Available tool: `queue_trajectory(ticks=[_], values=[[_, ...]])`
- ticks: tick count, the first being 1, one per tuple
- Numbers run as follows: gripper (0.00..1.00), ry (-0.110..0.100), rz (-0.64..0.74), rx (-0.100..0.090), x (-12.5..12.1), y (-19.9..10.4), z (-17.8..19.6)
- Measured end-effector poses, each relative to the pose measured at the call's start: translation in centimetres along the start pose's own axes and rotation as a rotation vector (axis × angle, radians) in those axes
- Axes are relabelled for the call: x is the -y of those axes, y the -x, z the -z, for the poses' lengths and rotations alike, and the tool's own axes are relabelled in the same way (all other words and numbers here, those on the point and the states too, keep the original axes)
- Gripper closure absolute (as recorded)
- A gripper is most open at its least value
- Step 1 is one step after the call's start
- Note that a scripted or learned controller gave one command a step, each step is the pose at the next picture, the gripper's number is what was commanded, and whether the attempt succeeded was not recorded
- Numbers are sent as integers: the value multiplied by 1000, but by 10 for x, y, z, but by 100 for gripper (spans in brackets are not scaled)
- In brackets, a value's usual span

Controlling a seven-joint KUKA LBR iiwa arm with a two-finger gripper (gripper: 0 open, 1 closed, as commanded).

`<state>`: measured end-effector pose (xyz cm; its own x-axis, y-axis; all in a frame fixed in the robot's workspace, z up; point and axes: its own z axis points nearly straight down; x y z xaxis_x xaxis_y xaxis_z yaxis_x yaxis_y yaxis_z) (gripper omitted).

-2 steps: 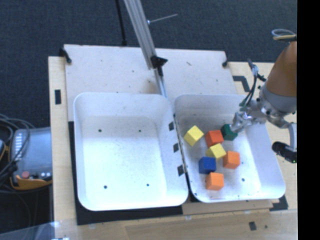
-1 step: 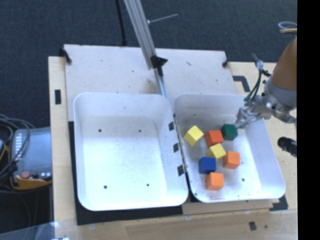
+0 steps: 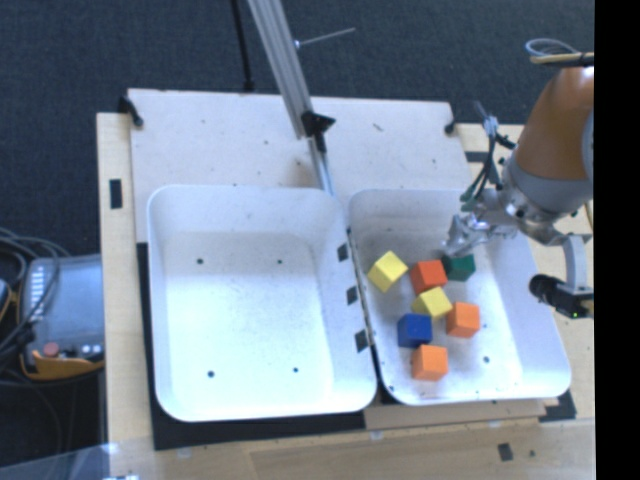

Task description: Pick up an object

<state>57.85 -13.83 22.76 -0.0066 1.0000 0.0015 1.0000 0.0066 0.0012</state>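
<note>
Reaching in from the right, the arm (image 3: 560, 138) is hanging over the right bin (image 3: 545, 368), its gripper (image 3: 462, 236) sitting low near the bin's back wall. How the tool stands, wide or narrow, is impossible to tell from up here; the metal tip is a small blur, and nothing can be seen gripped in it.

Sweeping from the left: a grey box with cables (image 3: 50, 318) is sitting off the bench, then the left bin (image 3: 250, 298) is lying white and shallow. A slanted aluminium rail (image 3: 285, 58) is running down to the gap between the two bins.

Moving into the right bin, a yellow cube (image 3: 387, 270) is lying furthest left, tilted on its corner. Just beside it, an orange cube (image 3: 429, 275) is touching a smaller yellow cube (image 3: 435, 301) below it. A blue cube (image 3: 414, 329) is sitting under those, with another orange cube (image 3: 429, 362) nearest the front rim and a third orange cube (image 3: 463, 319) off to the right.

And the green cube (image 3: 460, 266) is lying just below the gripper tip, close enough that contact or a gap cannot be told, right beside the upper orange cube.
</note>
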Motion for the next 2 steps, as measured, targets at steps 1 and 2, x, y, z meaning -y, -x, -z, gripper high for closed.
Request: queue_trajectory(ticks=[1,2], values=[[100,-2,-1,1,9,-45,-6],[100,-1,1,-1,24,-90,5]])
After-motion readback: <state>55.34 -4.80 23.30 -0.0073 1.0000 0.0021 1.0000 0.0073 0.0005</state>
